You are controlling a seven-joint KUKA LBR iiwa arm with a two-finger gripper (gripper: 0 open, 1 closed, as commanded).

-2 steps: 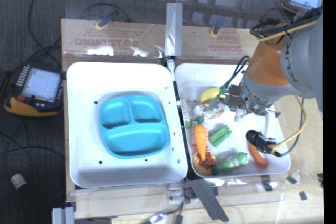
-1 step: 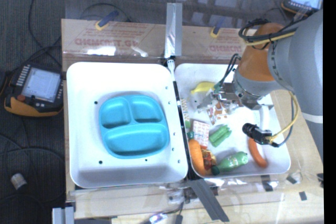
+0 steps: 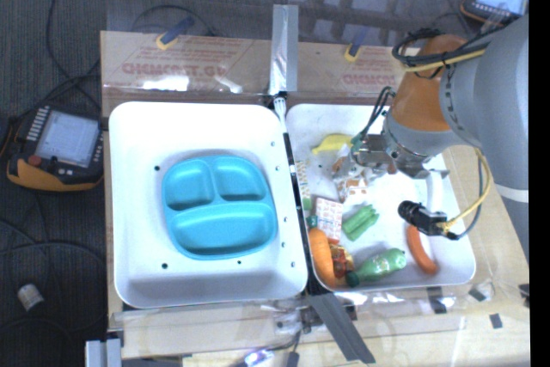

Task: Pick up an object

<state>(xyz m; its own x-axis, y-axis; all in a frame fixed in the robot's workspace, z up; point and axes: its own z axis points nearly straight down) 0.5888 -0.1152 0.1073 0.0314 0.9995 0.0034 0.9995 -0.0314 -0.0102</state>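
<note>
The grey arm with its orange band reaches in over the right white plastic bin (image 3: 464, 271), and its two-finger gripper (image 3: 371, 157) hangs low over that bin's upper middle; I cannot tell how it is set, since the wrist hides the tips.

The task names no one object, so the pick is a matter of judgement. The likeliest candidates lie just below the gripper.

The largest thing on the bench is the left white plastic bin (image 3: 137, 271), which carries a light blue three-compartment plastic tray (image 3: 222, 204) in its middle. That tray looks stiff and smooth but too broad for two fingers.

In the right bin, by size:
- A green plastic bottle (image 3: 381, 264) lies on its side near the lower edge. It looks light and slick, so grip it across the body.
- An orange toy carrot (image 3: 320, 252) lies by the lower left corner, against the dividing wall. That wall would crowd a finger.
- An orange-red toy sausage (image 3: 420, 250) sits toward the right edge, with room around it. It is probably rigid and light, so take it across its width.
- A green ridged toy vegetable (image 3: 359, 221) is in the middle.
- A yellow banana-shaped toy (image 3: 331, 143) lies near the upper edge, just left of the gripper.
- A small printed packet (image 3: 327, 211) lies flat, thin and hard to pinch.

The black cable fitting (image 3: 421, 214) on the arm hangs close above the sausage.
</note>
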